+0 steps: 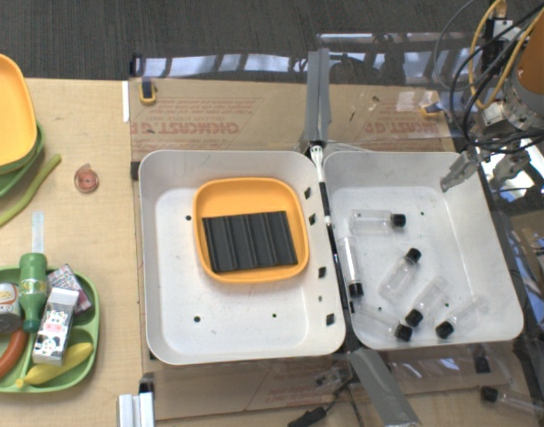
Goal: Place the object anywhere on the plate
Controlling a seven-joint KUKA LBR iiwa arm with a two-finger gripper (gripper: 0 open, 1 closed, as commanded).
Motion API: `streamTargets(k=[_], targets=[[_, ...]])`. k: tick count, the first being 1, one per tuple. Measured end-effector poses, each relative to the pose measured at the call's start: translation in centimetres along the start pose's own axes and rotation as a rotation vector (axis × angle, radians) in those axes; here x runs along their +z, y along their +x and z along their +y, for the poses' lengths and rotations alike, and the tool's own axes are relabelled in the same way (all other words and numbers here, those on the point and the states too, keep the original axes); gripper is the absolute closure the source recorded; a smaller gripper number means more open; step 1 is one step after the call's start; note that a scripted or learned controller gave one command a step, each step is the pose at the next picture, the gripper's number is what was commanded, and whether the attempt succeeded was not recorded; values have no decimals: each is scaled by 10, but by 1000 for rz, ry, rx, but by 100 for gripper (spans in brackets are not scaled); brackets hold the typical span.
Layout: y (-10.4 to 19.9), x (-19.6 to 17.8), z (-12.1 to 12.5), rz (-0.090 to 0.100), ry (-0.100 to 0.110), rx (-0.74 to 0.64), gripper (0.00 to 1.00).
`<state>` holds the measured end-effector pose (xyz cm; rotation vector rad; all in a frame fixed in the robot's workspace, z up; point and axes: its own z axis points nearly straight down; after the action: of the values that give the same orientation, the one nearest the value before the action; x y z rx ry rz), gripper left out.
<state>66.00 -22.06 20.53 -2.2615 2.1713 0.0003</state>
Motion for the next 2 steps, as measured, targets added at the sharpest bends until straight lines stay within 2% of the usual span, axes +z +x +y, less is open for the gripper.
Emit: streamTargets(k=[1, 2], targets=[[-3, -28, 0, 0, 0, -274, 0], [-19, 2, 0, -2, -4, -607, 0]])
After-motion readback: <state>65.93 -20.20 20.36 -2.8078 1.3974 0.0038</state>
